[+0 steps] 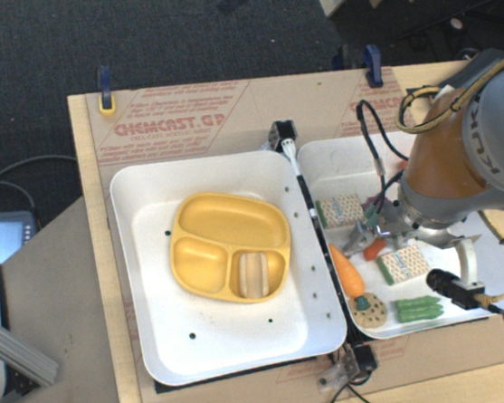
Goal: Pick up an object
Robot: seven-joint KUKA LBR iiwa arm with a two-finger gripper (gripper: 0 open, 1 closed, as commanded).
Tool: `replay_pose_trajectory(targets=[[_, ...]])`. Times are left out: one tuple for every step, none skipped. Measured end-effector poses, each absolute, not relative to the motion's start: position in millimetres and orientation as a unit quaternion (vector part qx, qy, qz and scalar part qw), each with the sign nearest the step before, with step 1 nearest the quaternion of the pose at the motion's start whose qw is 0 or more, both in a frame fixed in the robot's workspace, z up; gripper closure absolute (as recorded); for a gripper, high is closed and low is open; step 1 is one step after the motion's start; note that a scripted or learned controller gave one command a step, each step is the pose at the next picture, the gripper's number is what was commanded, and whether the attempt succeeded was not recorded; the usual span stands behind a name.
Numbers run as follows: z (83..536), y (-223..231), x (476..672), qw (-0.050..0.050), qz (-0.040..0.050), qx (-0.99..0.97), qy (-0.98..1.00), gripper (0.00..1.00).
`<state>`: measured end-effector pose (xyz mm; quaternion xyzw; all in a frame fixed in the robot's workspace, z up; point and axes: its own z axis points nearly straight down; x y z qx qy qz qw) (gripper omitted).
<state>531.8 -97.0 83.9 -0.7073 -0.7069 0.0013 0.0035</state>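
Observation:
My gripper (371,234) is down in the right bin (500,252), near its middle, under the orange-banded wrist (443,163). A small red object (375,249) lies right at the gripper's tip; whether it is held is hidden. An orange carrot (347,272) lies just left of the gripper along the bin's left wall. Two green-and-white patterned packets sit close by, one (341,210) behind the gripper and one (404,264) in front of it. A round speckled cookie (368,310) and a green bean-like piece (418,310) rest at the bin's front.
The left bin (152,281) bears a yellow divided plate (230,244) with a pale beige item (254,273) in its front right compartment. A black cable (370,140) loops off the arm. Blue clamps (105,91) pin the cardboard bench top.

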Motion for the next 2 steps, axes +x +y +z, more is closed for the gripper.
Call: replay_pose_trajectory(targets=[[94.8,-99.0,534.8,-0.001,-0.0004,-0.708,-0.707,1.00],[191.2,-33.5,588.1,-0.005,-0.0056,-0.704,-0.710,1.00]])
